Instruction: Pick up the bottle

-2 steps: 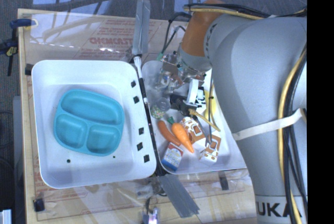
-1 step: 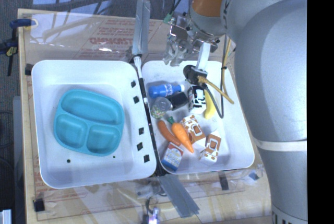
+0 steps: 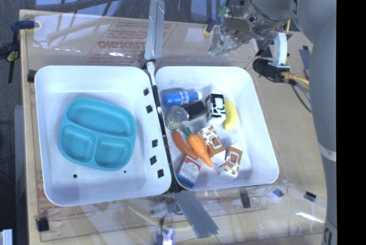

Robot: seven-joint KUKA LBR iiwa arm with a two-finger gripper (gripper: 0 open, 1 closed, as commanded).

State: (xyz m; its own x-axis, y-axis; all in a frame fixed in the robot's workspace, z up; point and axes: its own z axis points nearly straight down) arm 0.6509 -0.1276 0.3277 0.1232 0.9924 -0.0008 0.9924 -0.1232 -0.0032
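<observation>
Bottle point(image 3: 180, 96) lay on its side at the far left of the right bin point(image 3: 264, 124), blue cap end outward, a glass jar point(image 3: 176, 116) touching it, carrots point(image 3: 193, 147) nearer. Gripper point(image 3: 224, 44) hung above the bin's far rim, nothing in it; finger state could not be told. Approach step, by my judgement: next, travel left and descend.

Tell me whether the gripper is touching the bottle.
Apart. The camera view shows the gripper above the bench beyond the right bin's far rim, while the bottle lies inside that bin, with white bin floor between them.
</observation>
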